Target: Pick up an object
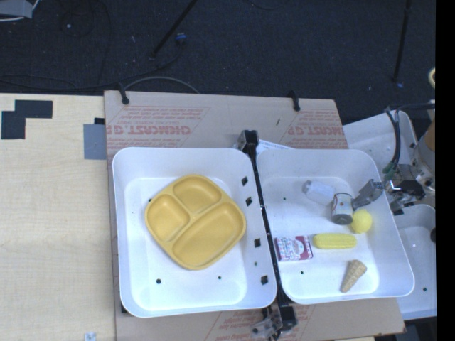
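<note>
The pincer [375, 190] sits low over the right bin's [398, 275] far right side, just beside a small yellow ball [362, 222] and a grey cylinder [341, 209]; whether it is spread or pressed together, I cannot tell. Near them lie a yellow corn cob [334, 241], an ice-cream cone [352, 275] and a red-and-white packet [293, 248]. The left bin [128, 275] holds a yellow divided plate [195, 221].

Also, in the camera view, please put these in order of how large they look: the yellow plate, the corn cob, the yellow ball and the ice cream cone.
1. yellow plate
2. corn cob
3. ice cream cone, close to the cob
4. yellow ball
</note>
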{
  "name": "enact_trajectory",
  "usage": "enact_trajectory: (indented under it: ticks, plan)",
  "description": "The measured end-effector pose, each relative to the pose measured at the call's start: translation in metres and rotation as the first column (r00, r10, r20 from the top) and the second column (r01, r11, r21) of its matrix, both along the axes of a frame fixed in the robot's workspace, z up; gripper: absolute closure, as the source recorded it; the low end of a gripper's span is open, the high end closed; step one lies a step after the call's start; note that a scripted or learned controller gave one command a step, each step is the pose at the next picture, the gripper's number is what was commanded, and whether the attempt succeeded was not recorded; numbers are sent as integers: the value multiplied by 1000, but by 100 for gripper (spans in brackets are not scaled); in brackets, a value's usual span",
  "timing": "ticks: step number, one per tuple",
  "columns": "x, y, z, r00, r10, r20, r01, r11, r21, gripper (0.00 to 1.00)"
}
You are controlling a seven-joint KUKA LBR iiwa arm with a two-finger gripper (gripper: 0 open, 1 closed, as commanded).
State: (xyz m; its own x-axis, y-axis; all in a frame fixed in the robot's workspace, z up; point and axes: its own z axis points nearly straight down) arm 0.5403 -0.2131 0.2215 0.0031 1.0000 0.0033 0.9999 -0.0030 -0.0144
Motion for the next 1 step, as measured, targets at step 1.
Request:
enact_trajectory:
  ticks: [1]
  plan:
    - [3, 0, 7, 1000, 3, 12, -3, 1000, -3, 0]
